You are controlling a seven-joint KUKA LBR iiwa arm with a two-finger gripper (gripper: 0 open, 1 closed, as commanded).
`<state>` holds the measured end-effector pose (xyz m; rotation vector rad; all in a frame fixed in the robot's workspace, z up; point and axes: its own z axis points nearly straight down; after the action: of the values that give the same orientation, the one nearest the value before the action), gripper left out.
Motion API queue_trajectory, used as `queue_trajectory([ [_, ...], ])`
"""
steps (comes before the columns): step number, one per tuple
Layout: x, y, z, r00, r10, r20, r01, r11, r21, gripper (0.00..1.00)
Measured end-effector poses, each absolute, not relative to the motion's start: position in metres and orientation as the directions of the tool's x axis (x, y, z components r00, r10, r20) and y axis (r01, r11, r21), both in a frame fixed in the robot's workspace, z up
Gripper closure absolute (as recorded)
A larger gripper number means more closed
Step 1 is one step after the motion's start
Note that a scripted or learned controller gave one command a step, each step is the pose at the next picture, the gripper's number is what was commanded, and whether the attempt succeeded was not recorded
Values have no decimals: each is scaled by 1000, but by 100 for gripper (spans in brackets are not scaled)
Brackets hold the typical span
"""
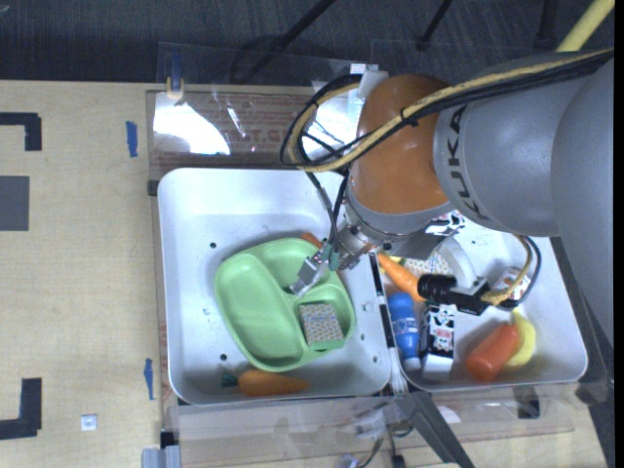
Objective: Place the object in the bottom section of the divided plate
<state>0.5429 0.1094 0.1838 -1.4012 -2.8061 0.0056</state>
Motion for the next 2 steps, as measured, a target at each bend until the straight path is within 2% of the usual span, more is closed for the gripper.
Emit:
queue_trajectory([
  [1, 539, 96, 214, -425, 905, -1, 905, 425, 0, 0],
  [2, 483, 64, 200, -543, 840, 3, 840, 543, -5, 0],
])
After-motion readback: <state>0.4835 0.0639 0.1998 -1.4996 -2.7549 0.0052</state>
